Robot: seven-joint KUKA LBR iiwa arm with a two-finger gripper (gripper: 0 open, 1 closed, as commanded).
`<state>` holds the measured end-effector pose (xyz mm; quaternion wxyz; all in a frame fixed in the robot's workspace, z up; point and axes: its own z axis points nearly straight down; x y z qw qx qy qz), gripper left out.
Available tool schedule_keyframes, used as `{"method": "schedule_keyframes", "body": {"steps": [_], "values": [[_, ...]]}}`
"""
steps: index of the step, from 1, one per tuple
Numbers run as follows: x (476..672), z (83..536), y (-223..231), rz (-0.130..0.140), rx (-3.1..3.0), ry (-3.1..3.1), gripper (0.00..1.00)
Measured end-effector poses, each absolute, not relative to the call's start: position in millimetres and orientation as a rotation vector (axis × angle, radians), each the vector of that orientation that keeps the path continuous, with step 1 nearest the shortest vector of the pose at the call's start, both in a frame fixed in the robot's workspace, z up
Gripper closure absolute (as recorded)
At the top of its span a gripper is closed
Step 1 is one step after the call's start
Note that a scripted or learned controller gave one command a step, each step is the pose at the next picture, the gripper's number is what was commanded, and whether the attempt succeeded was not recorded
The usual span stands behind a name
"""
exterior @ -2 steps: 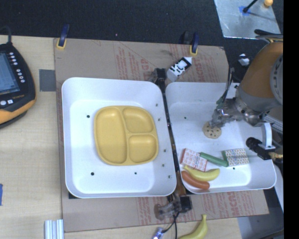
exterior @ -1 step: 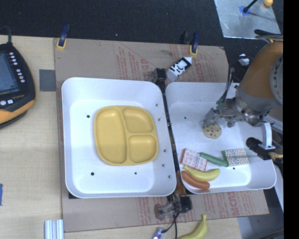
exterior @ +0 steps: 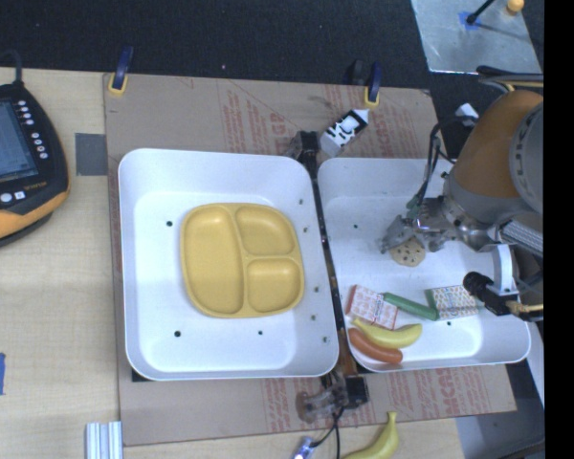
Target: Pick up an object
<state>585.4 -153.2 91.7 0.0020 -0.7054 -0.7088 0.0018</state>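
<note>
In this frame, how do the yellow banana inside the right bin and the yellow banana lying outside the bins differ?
The yellow banana in the right white bin lies nearly level, against a red-orange sausage-shaped toy. The yellow banana outside the bins sits on the brown cardboard sheet at the bottom edge, tilted steeply, partly cut off by the frame, with nothing food-like touching it. Both are curved, yellow and similar in size.

One fixed camera looks down at a slant from above the surface (exterior: 48,285), far enough to take in both white bins (exterior: 143,285), fingers (exterior: 408,238) right of centre.
</note>
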Motion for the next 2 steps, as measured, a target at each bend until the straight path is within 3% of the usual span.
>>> {"method": "schedule_keyframes", "body": {"steps": [1,2], "values": [[586.6,103.7,-154.9,0.005,-2.214,-2.227,1.00],[586.5,103.6,-154.8,0.005,-2.213,-2.227,0.00]]}}
